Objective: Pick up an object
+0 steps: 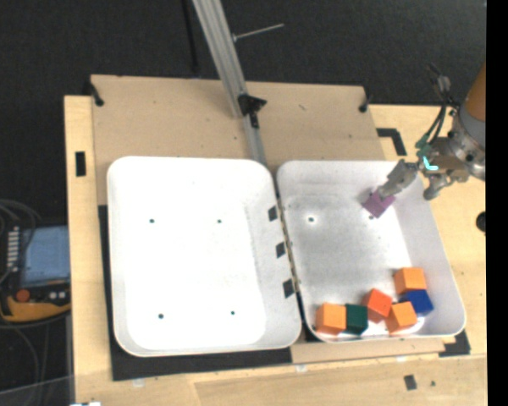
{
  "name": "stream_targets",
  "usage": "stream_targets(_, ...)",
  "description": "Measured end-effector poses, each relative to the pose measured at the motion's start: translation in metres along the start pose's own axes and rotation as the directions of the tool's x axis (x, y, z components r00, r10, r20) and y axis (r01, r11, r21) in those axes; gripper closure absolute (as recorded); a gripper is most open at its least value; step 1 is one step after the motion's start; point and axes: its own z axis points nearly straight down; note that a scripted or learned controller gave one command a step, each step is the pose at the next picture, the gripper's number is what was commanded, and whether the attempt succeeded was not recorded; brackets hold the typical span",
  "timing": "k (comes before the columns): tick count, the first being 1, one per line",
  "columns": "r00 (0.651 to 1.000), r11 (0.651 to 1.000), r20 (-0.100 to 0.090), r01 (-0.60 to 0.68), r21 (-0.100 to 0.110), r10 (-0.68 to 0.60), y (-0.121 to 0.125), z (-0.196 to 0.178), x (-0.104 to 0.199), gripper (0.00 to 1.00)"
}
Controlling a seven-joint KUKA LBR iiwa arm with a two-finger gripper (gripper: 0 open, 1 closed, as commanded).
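Note:
A small purple block point(377, 202) lies in the upper part of the right bin point(339, 244). My gripper point(406, 191) hangs over that bin's upper right corner with its fingers spread apart. The left finger point(395, 181) slants down to the purple block and its tip meets the block's upper edge. The other finger point(429, 188) is well to the right, so the block is not between the two. Along the bin's front edge lie several blocks: an orange one point(411, 279), a blue one point(417, 301), a red-orange one point(378, 301) and a green one point(356, 318).
The left bin point(195, 252) sits beside the right one, joined by dark clips point(281, 249) along the shared rim. A slanted metal rail point(229, 66) runs from the top down to the bins' back edge. A blue device with cables point(34, 265) lies off the bench at left.

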Motion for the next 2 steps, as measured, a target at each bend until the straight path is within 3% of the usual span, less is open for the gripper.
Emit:
stream_targets(1, 1.000, 1.000, 0.001, 0.001, -0.004, -0.001, 0.001, -0.002, 0.000, 0.00)
stream_targets(2, 1.000, 1.000, 0.003, -0.005, 0.001, 0.005, 0.007, 0.058, -0.003, 0.00)
